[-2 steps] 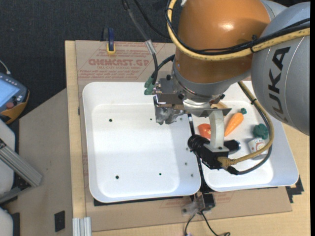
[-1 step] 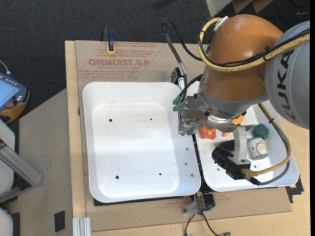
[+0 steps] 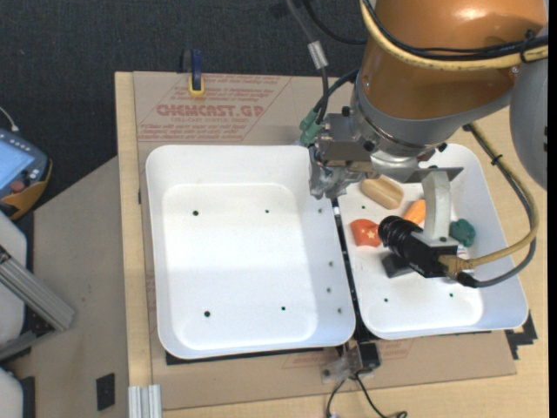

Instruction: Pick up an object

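My gripper [image 3: 325, 184] hangs at the far left corner of the right bin [image 3: 487, 307], right by the divider between the two bins. Just right of it lies a tan block [image 3: 381, 191]. A red piece with a pale mark [image 3: 365, 232] sits a little nearer the front, with an orange piece [image 3: 416, 211] beside it. A teal object [image 3: 464, 230] lies further right, partly hidden behind a pale bracket. Nothing is seen held in the gripper, and the large orange and grey wrist hides the bin's back part.
The left bin [image 3: 174, 177] stands side by side with the right one on a brown board [image 3: 218, 107]. A blue and yellow clamp [image 3: 196, 70] sits at the board's far edge. Cables hang near the gripper's back.
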Controlling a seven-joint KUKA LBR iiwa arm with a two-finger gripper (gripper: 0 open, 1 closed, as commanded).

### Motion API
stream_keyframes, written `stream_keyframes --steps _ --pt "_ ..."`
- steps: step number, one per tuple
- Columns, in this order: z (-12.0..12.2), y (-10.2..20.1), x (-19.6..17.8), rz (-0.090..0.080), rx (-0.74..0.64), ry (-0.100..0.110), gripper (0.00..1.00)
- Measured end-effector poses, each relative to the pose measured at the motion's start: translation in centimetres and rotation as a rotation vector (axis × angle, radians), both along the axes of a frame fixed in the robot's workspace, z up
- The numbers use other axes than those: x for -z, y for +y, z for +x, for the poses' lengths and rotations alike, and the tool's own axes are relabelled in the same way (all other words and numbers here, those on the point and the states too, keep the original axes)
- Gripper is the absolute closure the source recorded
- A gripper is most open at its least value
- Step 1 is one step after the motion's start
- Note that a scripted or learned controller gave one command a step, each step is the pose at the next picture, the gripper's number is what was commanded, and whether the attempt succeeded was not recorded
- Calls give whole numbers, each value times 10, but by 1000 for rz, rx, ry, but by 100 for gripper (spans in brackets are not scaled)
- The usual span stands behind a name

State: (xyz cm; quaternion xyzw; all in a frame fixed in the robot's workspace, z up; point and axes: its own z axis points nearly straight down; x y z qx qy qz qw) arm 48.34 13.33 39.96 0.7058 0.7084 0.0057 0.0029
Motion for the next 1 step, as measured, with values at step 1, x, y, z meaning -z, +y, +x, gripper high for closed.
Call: stream_keyframes --steps 1 --pt "-5 8 39 -5 3 17 100"
